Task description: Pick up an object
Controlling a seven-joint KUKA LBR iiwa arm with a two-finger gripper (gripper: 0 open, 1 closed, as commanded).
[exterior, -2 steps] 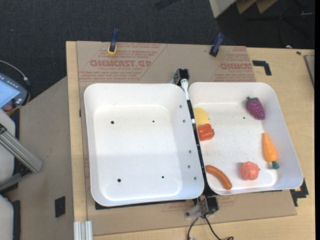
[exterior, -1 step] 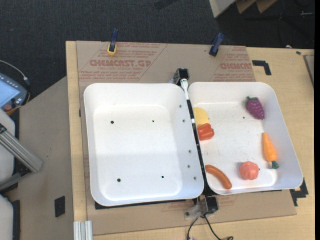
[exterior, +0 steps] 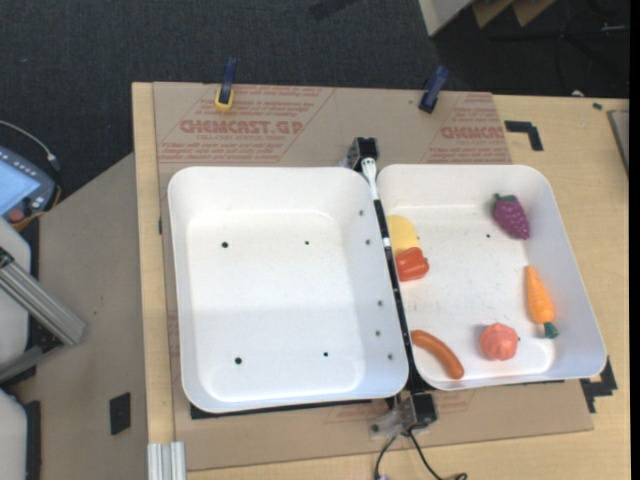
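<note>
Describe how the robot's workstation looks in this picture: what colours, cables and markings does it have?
The frame takes in the robot's bench. Two shallow, glossy white bins sit side by side, the left bin and the right bin, on a brown board printed with red lettering. A dark blue clamp grips the board's far edge. A thin black cable trails off near the front.

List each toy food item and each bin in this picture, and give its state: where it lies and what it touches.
Grapes: right bin, far corner, apart.
Carrot: lying along right wall.
Strawberry: near edge, apart.
Sausage: lying slantwise, near corner.
Yellow piece: touching red piece, by divider.
Left bin: flat on bench.
</note>
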